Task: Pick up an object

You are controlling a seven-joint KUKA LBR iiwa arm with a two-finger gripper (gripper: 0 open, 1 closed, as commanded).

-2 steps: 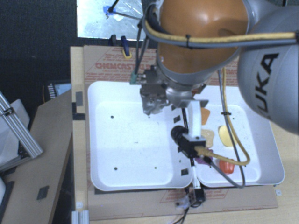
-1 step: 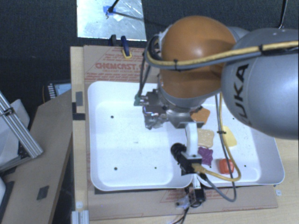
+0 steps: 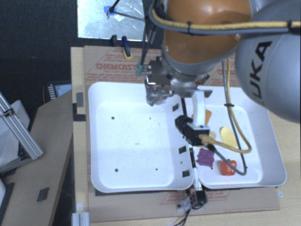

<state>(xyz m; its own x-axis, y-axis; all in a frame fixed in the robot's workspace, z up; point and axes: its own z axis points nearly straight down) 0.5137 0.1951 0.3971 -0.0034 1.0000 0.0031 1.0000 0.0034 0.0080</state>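
The hand (image 3: 159,94) hangs over the far edge of the left bin (image 3: 131,145), near the divider; whether it is spread or pressed together I cannot tell. The objects lie in the right bin (image 3: 263,145), at about four to five o'clock from the hand: a purple piece (image 3: 205,157), a red piece (image 3: 227,167), a yellow piece (image 3: 228,135). I judge the purple one nearest.

Blue clamp (image 3: 125,44) on cardboard sheet (image 3: 117,66), perhaps yellow-tipped.

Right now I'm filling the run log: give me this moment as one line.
arm: above bins | gripper: over left bin far edge, nothing seen held | right bin: purple piece, red piece, yellow piece
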